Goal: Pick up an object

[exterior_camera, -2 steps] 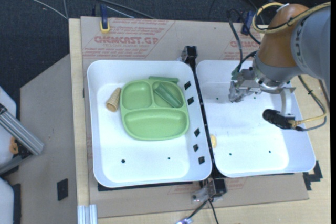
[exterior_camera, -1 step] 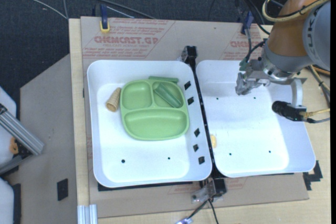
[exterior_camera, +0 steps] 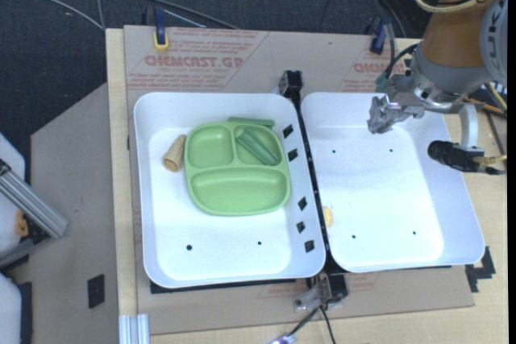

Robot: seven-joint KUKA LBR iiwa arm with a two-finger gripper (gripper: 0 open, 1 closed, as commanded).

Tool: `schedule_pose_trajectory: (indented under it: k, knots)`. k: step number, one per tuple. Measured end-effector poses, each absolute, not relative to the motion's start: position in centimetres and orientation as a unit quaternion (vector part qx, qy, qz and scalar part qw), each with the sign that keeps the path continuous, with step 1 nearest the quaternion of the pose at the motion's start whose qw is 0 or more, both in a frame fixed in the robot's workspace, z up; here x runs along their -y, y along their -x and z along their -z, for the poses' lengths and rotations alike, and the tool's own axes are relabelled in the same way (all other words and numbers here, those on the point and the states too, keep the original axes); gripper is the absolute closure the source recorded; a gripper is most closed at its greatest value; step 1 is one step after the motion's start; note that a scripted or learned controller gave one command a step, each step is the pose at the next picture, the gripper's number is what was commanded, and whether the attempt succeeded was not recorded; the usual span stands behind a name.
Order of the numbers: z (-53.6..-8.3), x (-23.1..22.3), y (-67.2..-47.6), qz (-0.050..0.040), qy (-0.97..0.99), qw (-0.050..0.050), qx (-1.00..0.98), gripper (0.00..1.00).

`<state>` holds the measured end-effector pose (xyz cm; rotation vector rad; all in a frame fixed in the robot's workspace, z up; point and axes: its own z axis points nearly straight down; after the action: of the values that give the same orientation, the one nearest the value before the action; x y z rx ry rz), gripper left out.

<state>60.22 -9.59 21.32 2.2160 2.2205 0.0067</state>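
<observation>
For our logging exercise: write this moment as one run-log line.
arm: over right bin far edge | gripper: nothing seen held | left bin: green tray, cone, green piece on tray | pick: not yet done

Worktop: flat brown board printed with red lettering, blue clamps at its far edge. Two shallow white bins sit directly on it, left bin and right bin, side by side, touching.

Two bins, one plate, one cone
</observation>
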Motion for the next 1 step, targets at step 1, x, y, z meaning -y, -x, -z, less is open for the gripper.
schedule_pose_trajectory:
  k: [1]
  knots:
    - [-23.13,9.56,-60.33,-0.0014,-0.707,0.001,-0.707,1.0]
